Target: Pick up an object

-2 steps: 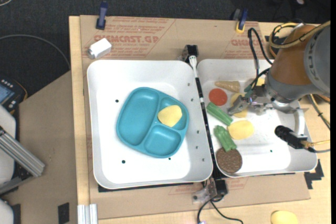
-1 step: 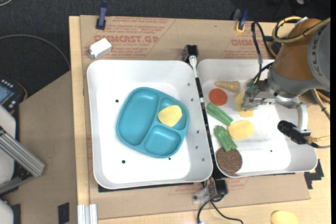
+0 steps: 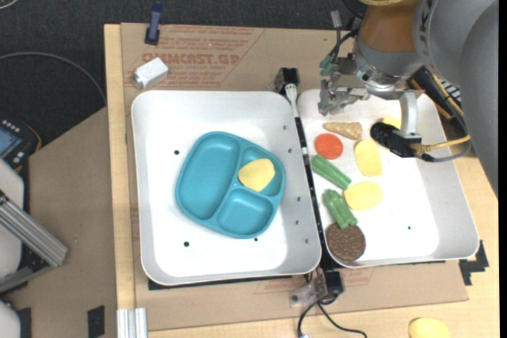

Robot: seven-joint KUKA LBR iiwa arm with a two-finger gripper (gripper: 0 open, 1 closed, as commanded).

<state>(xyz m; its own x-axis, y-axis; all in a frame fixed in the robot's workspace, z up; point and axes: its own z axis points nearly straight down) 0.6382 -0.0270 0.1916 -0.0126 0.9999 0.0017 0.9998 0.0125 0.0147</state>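
The pincer [image 3: 339,100] hangs over the far end of the right bin [image 3: 444,202], and whether its fingers are apart or together, I can't tell from up here; nothing visible between them. Just below it lies a tan wedge [image 3: 343,128], and just beyond that an orange-red disc [image 3: 329,146]. Further toward the camera: a yellow piece [image 3: 367,157], a green pod [image 3: 329,171], another yellow piece [image 3: 364,195], a green bit [image 3: 339,208], then a brown round [image 3: 346,241] farthest off. Well to the pincer's left, the left bin [image 3: 158,178] carries a blue divided plate [image 3: 226,184] with a yellow piece [image 3: 257,174] in one compartment.
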